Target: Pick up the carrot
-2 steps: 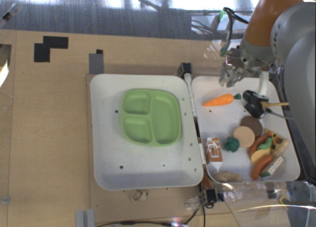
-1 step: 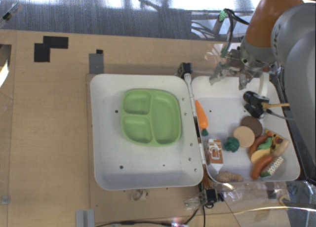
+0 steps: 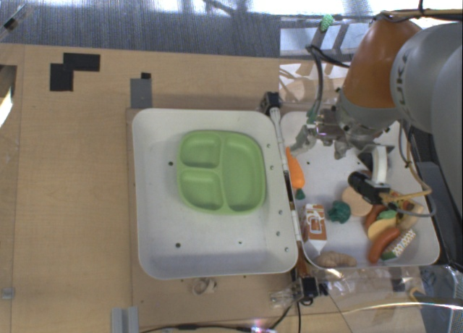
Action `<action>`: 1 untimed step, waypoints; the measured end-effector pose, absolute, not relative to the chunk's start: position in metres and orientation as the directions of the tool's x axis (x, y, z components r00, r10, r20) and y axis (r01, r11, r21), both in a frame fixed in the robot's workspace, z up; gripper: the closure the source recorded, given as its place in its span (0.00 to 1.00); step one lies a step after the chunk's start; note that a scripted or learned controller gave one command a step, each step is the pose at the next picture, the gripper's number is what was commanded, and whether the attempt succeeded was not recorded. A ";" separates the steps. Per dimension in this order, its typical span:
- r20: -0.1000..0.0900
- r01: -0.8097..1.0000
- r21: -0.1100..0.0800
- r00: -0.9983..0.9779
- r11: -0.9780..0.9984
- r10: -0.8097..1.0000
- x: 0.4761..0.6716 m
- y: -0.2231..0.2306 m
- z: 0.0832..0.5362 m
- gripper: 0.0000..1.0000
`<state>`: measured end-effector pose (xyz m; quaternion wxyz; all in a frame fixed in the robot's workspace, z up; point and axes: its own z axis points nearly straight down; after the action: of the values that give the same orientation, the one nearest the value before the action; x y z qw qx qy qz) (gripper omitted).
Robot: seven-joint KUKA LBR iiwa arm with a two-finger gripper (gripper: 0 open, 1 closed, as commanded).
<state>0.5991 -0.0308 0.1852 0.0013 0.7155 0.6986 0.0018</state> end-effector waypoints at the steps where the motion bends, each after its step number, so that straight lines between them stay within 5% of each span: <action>1: -0.003 1.000 0.010 0.010 -0.010 1.000 0.554 -0.100 0.091 0.00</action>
<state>0.5537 -0.1004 0.0907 0.0045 0.7107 0.7035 0.0024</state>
